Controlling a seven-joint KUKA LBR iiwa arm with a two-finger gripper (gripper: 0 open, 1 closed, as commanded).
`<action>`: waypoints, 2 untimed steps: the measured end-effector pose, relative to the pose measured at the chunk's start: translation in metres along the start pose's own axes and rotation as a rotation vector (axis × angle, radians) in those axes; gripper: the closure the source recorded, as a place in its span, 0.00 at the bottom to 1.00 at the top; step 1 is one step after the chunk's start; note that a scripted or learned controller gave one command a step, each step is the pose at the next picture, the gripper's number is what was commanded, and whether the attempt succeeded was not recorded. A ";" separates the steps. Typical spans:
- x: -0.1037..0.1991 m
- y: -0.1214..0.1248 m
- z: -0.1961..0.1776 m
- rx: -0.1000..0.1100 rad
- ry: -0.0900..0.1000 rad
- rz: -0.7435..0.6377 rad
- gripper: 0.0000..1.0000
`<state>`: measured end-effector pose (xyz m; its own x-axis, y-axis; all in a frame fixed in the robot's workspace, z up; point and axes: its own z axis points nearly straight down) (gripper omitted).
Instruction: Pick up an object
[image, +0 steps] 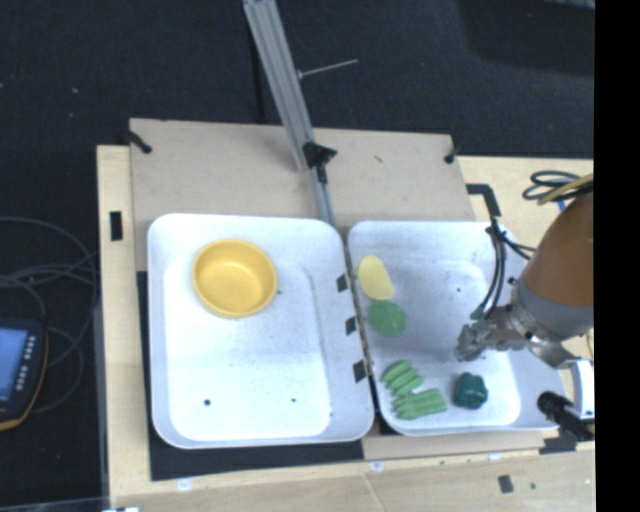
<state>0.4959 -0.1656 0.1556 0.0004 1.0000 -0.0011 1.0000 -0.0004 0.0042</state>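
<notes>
The right bin (430, 245) holds a pale yellow piece (375, 277) near its left wall, a round green piece (387, 319) just below it, two ridged light-green pieces (410, 390) near the front, and a dark teal piece (470, 390) at the front right. My gripper (478, 340) hangs over the right side of this bin, just above and behind the teal piece, with nothing seen in it. The arm's wrist hides its fingers.
A yellow bowl (235, 278) sits in the back left of the left bin (250, 400). A metal pole (290, 95) rises from the back between the bins. Cables (555, 185) lie on the bench at the right.
</notes>
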 end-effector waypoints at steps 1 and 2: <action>-0.001 0.001 -0.049 -0.001 0.000 0.000 1.00; 0.042 0.027 -0.045 0.004 0.002 -0.004 1.00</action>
<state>0.5225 -0.1235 0.2006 -0.0036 1.0000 0.0009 1.0000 0.0036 0.0007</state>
